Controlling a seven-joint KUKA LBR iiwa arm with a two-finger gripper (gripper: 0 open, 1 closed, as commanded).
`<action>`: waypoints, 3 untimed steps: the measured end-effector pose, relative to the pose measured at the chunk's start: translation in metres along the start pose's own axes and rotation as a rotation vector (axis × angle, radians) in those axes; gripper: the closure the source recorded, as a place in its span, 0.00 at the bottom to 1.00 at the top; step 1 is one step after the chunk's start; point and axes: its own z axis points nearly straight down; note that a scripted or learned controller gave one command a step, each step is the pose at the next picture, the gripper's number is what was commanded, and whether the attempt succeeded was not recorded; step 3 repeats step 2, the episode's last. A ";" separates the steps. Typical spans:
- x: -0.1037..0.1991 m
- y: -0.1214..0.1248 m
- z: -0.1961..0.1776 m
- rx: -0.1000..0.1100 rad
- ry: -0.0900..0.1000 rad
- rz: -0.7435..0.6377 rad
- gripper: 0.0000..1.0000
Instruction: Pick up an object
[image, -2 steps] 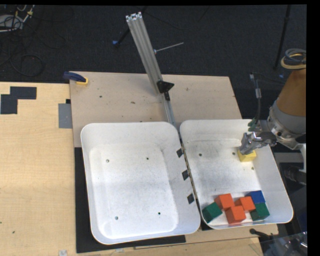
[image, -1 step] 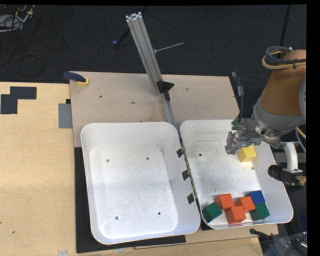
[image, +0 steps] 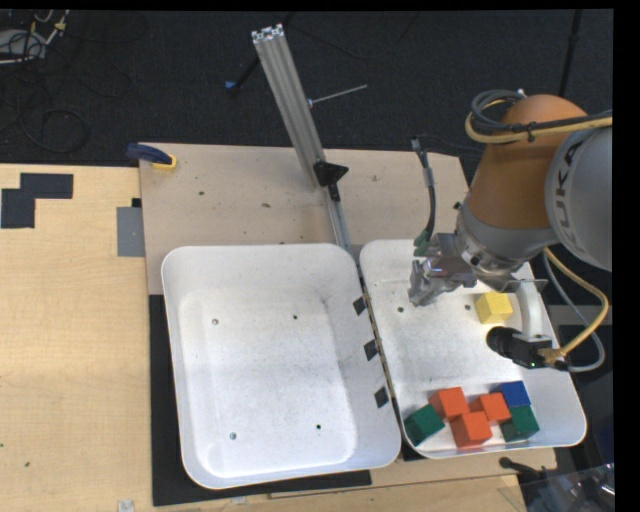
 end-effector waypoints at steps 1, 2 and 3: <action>0.047 -0.004 -0.002 0.001 0.000 0.002 1.00; 0.094 0.007 -0.001 -0.002 -0.001 0.001 1.00; 0.094 0.007 -0.001 -0.002 -0.001 0.001 1.00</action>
